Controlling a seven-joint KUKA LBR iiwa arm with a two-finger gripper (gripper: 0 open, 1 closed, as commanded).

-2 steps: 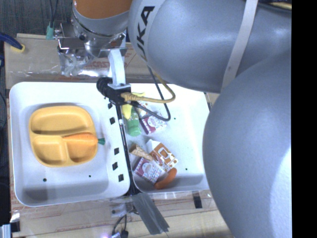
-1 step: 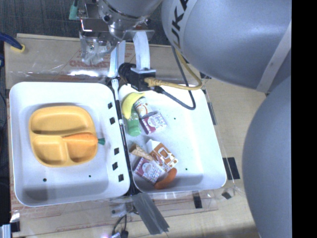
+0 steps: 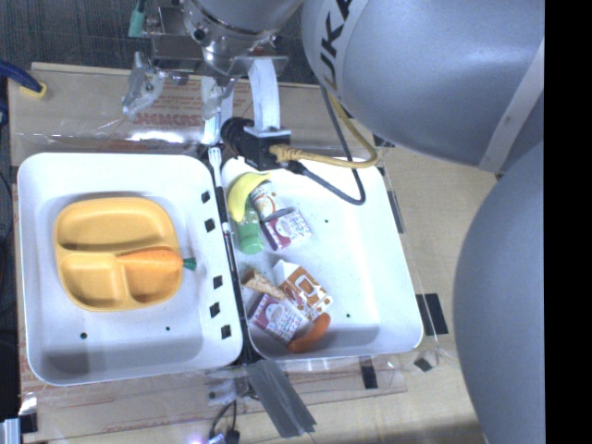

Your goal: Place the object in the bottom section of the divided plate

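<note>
You will find the carrot (image 3: 154, 259) already lying on the yellow divided plate (image 3: 92, 225) in the left bin (image 3: 55, 354), across the lower compartments toward the frame's bottom, so the placing looks done. The gripper (image 3: 217, 123) sits at upper centre; whether the jaws are spread, you cannot tell from here.

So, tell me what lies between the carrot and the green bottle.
Camera view: bare white floor of the left bin beside the carrot, then both bins' adjoining rims before the green bottle.
</note>
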